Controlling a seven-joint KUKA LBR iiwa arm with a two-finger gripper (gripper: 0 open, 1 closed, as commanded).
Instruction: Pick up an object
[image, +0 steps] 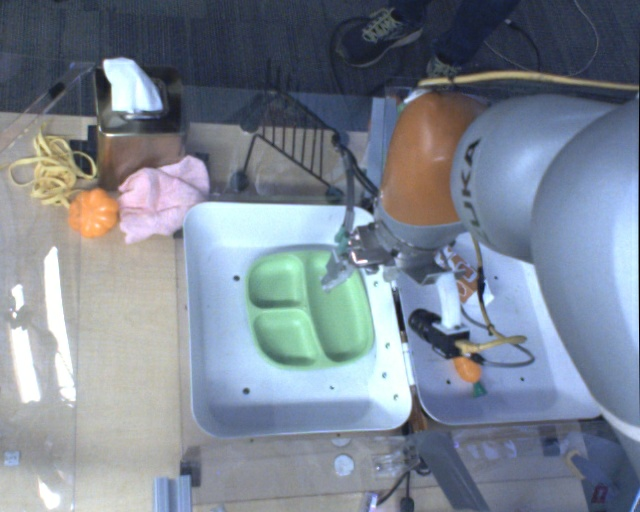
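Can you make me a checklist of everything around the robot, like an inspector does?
Surface: wooden bench with left bin and right bin, both white, side by side.
Job's things: green divided plate in left bin; small orange toy in right bin.
Clutter: pink cloth, orange pumpkin, tissue box, black wire rack, all outside the bins.
Grippers: gripper over the plate's far right corner.
Cables: yellow cord piled at the bench's left.
Surroundings: dark carpet, a shoe.
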